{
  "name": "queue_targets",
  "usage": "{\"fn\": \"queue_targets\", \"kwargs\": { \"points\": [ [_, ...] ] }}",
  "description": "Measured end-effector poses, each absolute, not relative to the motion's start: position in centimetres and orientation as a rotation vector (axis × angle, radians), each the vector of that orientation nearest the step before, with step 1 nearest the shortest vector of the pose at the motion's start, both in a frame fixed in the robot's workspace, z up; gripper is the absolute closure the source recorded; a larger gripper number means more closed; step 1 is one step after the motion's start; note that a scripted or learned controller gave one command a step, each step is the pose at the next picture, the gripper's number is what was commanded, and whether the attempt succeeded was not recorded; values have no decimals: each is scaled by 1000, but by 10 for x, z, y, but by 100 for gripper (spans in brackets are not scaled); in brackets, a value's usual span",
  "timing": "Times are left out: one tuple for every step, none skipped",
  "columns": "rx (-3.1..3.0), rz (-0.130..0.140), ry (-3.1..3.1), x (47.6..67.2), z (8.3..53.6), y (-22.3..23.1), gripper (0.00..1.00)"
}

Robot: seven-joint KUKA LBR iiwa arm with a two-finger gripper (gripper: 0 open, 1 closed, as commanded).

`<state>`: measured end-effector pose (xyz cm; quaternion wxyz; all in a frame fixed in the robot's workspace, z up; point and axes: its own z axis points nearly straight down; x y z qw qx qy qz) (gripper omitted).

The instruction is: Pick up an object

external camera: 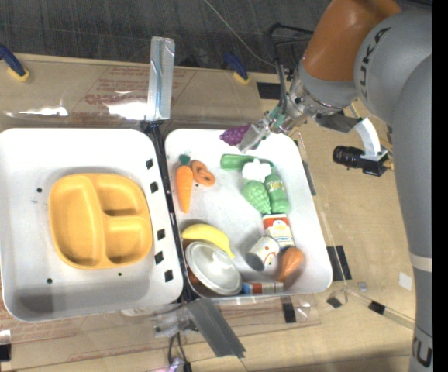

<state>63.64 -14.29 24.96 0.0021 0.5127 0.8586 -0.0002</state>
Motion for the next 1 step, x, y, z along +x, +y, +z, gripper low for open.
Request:
{"fn": "queue_targets", "kwargs": {
  "points": [
    [1900,-4,2509,624,238,-76,100]
  ]
}}
